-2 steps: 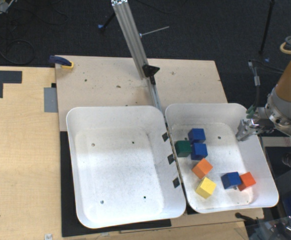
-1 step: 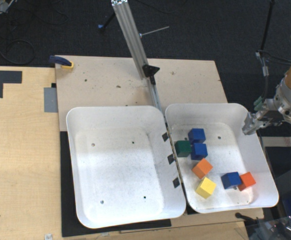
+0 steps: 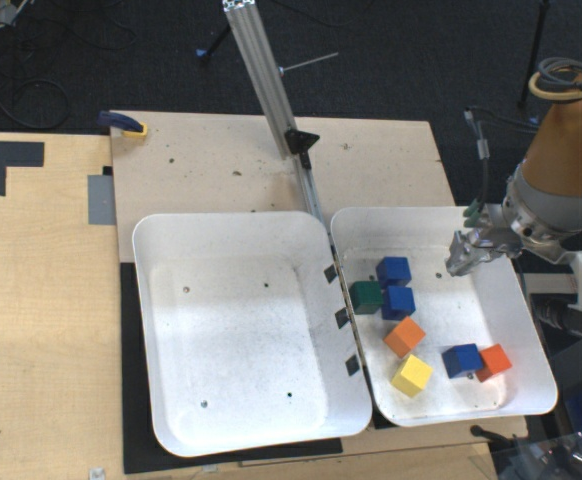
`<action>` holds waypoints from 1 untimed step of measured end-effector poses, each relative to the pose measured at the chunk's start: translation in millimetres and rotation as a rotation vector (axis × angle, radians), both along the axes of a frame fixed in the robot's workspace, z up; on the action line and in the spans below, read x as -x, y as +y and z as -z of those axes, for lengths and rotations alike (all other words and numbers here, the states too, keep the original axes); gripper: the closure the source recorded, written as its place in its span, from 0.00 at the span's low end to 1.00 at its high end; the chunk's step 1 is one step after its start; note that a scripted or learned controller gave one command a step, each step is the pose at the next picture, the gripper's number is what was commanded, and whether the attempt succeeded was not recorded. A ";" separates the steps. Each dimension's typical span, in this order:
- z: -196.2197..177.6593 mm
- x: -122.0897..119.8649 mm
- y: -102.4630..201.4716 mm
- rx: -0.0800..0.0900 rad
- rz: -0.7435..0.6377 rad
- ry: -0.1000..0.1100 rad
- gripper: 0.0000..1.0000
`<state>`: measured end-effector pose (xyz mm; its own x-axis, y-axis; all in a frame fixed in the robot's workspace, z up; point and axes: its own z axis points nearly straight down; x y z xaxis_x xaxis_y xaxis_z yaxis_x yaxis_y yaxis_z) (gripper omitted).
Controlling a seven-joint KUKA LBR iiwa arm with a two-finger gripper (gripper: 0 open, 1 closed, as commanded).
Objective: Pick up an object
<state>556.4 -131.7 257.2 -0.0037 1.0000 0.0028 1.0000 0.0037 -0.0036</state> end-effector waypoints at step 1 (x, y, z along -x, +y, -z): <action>-4.3 -1.9 52.9 0.000 -0.001 -0.001 1.00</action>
<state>558.3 -78.7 261.6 -0.0047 1.0000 0.0029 1.0000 0.0047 -0.0027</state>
